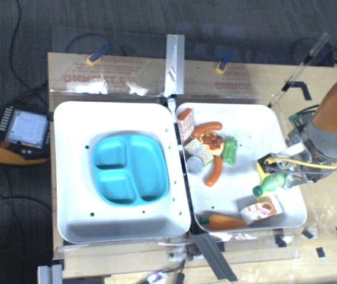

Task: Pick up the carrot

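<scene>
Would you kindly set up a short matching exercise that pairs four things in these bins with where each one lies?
Things:
1. carrot
2. blue tray
3. green bottle
4. small carton

Places:
A. in the middle of the left bin
B. along the near edge of the right bin, left of the carton
C. near corner of the right bin, on the arm's side
D. right bin, just below the gripper

Pairs: 1-B, 2-A, 3-D, 4-C

Bright even overhead light, soft shadows, slightly grainy
</scene>
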